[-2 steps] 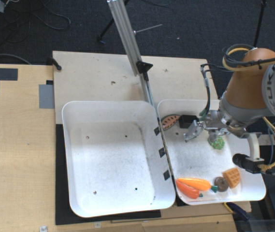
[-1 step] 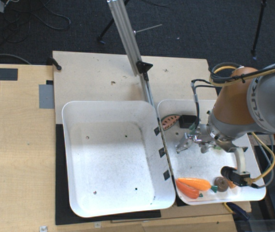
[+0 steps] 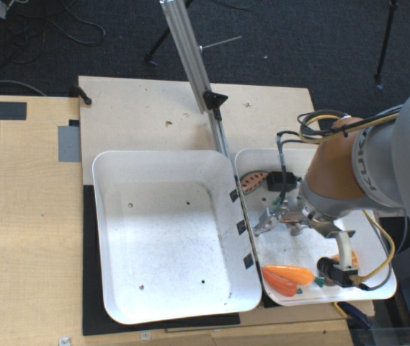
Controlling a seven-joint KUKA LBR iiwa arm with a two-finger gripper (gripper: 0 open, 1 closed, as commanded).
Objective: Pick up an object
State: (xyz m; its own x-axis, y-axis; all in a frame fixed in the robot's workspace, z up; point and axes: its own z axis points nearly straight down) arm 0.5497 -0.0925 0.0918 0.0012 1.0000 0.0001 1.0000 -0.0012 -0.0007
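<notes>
Jaws (image 3: 268,220): low in the right bin (image 3: 381,288), near its left wall, at the end of the grey arm (image 3: 367,168) with its orange band. Metal parts show at the tip, but whether the jaws stand released or clenched cannot be told from this slanted view; nothing is seen between them, so no hold is recorded.

Step in hand, as judged: descent toward a grasp on the bin floor. To do it well, the jaws want to be centred over one object, clear of the bin wall and the black clips on the divider, and should close only once they straddle it.

Nearest candidates: a brown ribbed object (image 3: 252,181) just beyond the tip, toward the far left corner of the right bin; an orange and red object (image 3: 285,278) lying flat at the near left corner, apart from the tip. An orange-and-white item (image 3: 346,256) lies by the wrist cable, partly hidden.

Left bin (image 3: 163,161): bare white floor with a few dark specks.

Counter (image 3: 154,114): pale board carrying both bins, with a slanted aluminium post (image 3: 190,56) rising behind.
</notes>
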